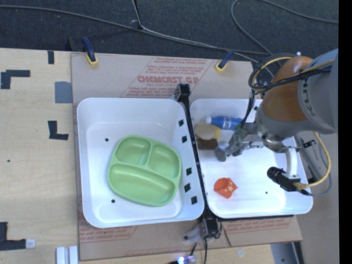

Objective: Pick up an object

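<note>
While the arm [297, 100] reaches leftward over the right bin [258, 202], its pincer [224, 152] hangs low, grip state unclear

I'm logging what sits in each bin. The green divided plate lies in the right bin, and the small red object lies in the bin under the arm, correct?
Not quite. The green divided plate lies in the left bin, not the right one, as the camera view shows. The rest holds: the small red object lies in the right bin, the one the arm reaches over.
</note>
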`<state>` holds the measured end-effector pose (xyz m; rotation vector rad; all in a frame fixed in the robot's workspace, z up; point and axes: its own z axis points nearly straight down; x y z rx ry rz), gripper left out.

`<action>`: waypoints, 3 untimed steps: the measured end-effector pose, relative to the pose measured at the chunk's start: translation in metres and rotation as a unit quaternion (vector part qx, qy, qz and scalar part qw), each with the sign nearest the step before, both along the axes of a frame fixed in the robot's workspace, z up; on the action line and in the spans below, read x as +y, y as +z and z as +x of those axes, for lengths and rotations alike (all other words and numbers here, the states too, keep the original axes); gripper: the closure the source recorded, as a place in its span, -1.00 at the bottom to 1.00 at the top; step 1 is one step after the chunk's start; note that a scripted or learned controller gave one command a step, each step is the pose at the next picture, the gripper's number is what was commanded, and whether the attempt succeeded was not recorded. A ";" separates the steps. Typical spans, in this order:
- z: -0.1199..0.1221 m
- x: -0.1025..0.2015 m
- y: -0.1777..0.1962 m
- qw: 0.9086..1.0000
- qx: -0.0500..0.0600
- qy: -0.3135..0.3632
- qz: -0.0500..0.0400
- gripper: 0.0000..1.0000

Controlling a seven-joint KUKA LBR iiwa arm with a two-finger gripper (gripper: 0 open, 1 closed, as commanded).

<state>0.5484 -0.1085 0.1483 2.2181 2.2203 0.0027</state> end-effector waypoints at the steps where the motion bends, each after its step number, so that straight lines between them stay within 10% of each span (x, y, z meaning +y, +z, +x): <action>1: 0.001 0.000 0.053 1.000 0.000 0.000 0.000 1.00; 3: -0.031 0.110 0.069 1.000 0.002 0.003 0.001 1.00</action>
